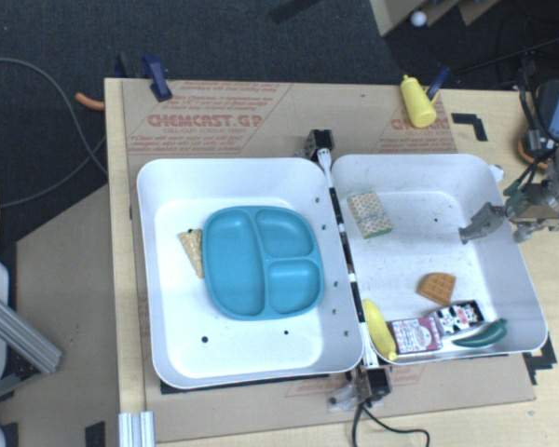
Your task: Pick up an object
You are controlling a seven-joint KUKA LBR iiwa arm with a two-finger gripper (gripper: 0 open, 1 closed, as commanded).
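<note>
Down at the near edge of the right bin [517, 277], a cluster sits along the front wall: a yellow banana [378, 329] in the near left corner, a small carton [435, 330] lying flat just beside it, and a green pepper [483, 334] touching the carton's right end. Just behind the carton rests a brown cookie [437, 288], on its own on the bin floor. Farther back, toward the left wall, lies a pale speckled sponge [370, 214], well apart from the cookie.

Over in the left bin [168, 250], a blue divided plate [263, 261] takes the middle, and a tan cracker [193, 248] pokes out from under its left rim.

Now the hand [484, 222] — it comes in from the right, over the right side of the right bin, a grey tip pointing left above bare floor. Nothing sits between its fingers, and whether they are wide or narrow, I cannot tell from this angle.

At the far side, on the surface [261, 119] behind the bins, a yellow bottle [416, 101] lies near a blue clamp [155, 77].
</note>
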